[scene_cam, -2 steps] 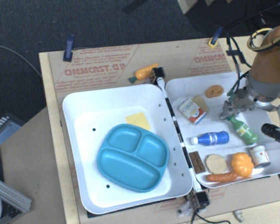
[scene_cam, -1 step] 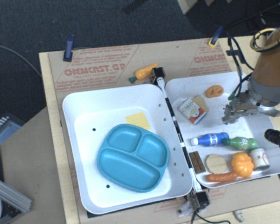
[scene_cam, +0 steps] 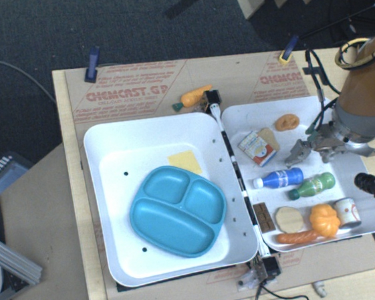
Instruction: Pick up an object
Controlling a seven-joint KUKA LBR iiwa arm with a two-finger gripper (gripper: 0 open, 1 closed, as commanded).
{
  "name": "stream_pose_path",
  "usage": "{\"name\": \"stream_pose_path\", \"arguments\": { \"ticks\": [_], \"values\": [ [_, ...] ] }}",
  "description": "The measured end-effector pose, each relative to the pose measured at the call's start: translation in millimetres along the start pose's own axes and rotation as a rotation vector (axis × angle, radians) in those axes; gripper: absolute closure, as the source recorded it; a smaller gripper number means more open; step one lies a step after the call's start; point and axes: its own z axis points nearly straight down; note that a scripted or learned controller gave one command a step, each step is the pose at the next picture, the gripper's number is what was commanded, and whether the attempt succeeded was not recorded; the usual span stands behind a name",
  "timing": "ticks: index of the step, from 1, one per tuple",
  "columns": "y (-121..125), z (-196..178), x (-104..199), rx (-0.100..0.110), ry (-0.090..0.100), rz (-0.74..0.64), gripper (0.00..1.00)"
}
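Note:
The right bin (scene_cam: 254,115) holds several small items. A white carton (scene_cam: 257,147) and a brown bread roll (scene_cam: 287,122) lie toward its far side. A blue-and-white bottle (scene_cam: 281,179) and a green bottle (scene_cam: 313,186) lie side by side in the middle. Along the near edge are a round cracker (scene_cam: 289,218), an orange pumpkin (scene_cam: 324,220), a red sausage (scene_cam: 297,237), a brown bar (scene_cam: 263,217) and a small can (scene_cam: 346,211). My gripper (scene_cam: 306,147) hangs low over the bin, just beyond the two bottles and right of the carton, with nothing visibly held.
The left bin (scene_cam: 104,189) carries a blue divided plate (scene_cam: 177,209) and a yellow cheese slice (scene_cam: 185,161). An orange toy (scene_cam: 195,98) lies on the bench behind the bins. My arm (scene_cam: 363,99) covers the right bin's right side.

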Motion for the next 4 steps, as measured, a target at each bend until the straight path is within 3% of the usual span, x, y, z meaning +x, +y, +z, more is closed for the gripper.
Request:
{"name": "stream_pose_path", "arguments": {
  "ticks": [1,2,3,4],
  "values": [
    [-33.8,33.9,29.0,-0.022,-0.010,0.004,0.00],
    [11.3,51.4,61.8,-0.003,-0.001,-0.001,0.00],
    [89.6,7.6,32.1,-0.004,-0.002,-0.001,0.00],
    [82.6,43.9,55.1,-0.015,-0.005,0.000,0.00]
  ]
}}
